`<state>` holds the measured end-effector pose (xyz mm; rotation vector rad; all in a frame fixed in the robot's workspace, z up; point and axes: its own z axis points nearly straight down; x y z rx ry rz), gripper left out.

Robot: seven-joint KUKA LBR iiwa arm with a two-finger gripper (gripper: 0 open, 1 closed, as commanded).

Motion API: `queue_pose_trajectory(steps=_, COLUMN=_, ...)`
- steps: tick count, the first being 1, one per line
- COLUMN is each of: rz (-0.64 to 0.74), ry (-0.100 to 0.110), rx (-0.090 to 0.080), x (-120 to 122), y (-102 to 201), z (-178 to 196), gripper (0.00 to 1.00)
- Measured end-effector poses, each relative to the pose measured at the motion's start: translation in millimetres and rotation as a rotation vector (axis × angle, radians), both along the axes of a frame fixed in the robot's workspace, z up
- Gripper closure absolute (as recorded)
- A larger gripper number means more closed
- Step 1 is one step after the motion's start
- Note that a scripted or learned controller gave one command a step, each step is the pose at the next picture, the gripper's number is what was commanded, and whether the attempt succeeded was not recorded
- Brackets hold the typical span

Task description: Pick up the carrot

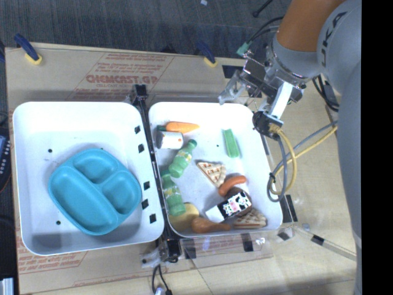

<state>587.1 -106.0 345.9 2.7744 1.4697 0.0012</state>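
The carrot lies flat in the right bin, close to the far wall and near the corner next to the divider between the two bins. Its thick orange end points to the left and its thin tip to the right. Just below it, almost touching, lies a small white piece, and a green bottle lies a little further down. This matters for the grasp — from above the carrot is free, but on the near side the neighbours leave little room.

The gripper hangs over the far right corner of this bin, just outside its rim, well apart from the carrot. I cannot tell how it is set, because the wrist and cables cover it, and I see nothing held in it. My judgement is that the picking is not yet begun: the arm must travel left along the far wall and then come down.

The rest of the toy food is crowded in the lower part of the bin, away from the carrot. The left bin holds a blue divided plate, which has no part in this task.
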Motion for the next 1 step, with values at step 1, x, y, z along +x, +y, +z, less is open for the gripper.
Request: queue_pose_trajectory(steps=1, rz=-0.105, ry=0.02, rx=0.004, x=26.1, y=-2.3, z=-125.0, gripper=0.0)
